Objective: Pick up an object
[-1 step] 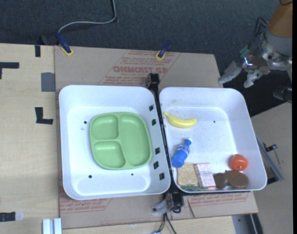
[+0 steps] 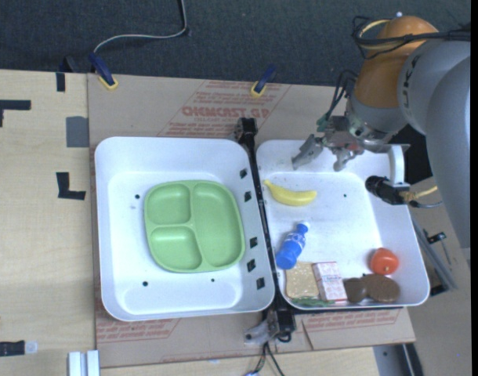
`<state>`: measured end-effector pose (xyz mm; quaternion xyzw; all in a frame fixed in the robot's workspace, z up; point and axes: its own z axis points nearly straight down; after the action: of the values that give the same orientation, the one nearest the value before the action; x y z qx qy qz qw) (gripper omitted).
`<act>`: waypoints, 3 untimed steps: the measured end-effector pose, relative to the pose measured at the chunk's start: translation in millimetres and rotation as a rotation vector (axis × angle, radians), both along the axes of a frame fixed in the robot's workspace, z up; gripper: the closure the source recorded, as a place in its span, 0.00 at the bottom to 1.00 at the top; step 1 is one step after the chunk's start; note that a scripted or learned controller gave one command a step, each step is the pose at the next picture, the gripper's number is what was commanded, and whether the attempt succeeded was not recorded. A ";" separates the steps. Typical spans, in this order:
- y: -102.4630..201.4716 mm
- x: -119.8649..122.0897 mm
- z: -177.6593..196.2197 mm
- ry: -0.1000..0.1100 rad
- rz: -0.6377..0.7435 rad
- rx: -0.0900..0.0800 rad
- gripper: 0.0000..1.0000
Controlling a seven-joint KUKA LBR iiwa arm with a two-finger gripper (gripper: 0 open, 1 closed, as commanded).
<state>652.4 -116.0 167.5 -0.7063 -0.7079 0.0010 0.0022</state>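
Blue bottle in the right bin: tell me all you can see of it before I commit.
The blue bottle is small, seemingly plastic, with a paler cap end pointing up-right. It lies on its side, tilted diagonally, on the right bin's floor near the left wall. Below the banana, apart from it; its lower end nears the tan packet, contact unclear. The gripper is far off.

The scene is evenly and brightly lit, seemingly from overhead. Only soft, short shadows are cast inside the white bins (image 2: 114, 233), whose floors are slightly washed out. Mild softness is seen throughout; the upper part of the frame is rendered dim.
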 end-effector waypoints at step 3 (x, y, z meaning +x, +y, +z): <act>99.8 -52.5 16.3 -0.003 -0.001 -0.002 0.00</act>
<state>599.8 -16.2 183.9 -0.7067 -0.7075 0.0006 0.0004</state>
